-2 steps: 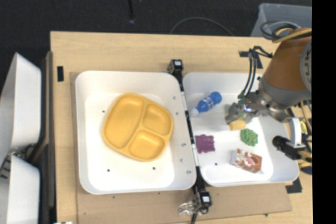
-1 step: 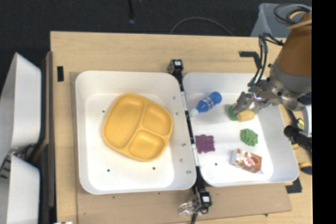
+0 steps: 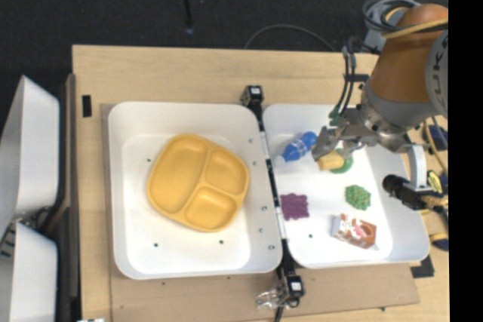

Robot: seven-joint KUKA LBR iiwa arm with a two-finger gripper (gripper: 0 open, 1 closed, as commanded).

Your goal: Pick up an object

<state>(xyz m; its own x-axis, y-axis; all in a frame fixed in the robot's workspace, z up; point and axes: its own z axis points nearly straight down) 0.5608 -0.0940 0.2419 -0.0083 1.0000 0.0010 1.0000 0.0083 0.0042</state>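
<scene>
Worktop: a pale wooden worktop (image 3: 90, 79) carrying two shallow white bins side by side.
Left bin: the white plastic left bin (image 3: 121, 237) holds a yellow plastic compartment tray (image 3: 198, 181) with three sections, lying near the bin's middle.
Right bin: the white plastic right bin (image 3: 400, 241) holds five small things and the arm's working end.
Arm: the grey arm with an orange band (image 3: 407, 64) reaches in from 3 o'clock and bends down over the right bin's 12 o'clock half.
Pincer: the dark pincer (image 3: 336, 149) sits low over a small yellow rounded object (image 3: 332, 161), which shows just beneath it at its 6 o'clock; I cannot tell whether it is spread, pressed together or pinching anything.
Blue object: a small blue plastic bottle-like object (image 3: 299, 147) lies just beside the pincer at its 9 o'clock.
Green object: a bumpy green lump (image 3: 358, 197) lies toward 4 o'clock of the yellow object, apart from it.
Purple object: a flat purple knobbly piece (image 3: 294, 206) lies near the bin's 8 o'clock wall.
Packet: a small red and white packet (image 3: 355, 231) lies at 6 o'clock of the green lump, near the bin's front edge.
</scene>
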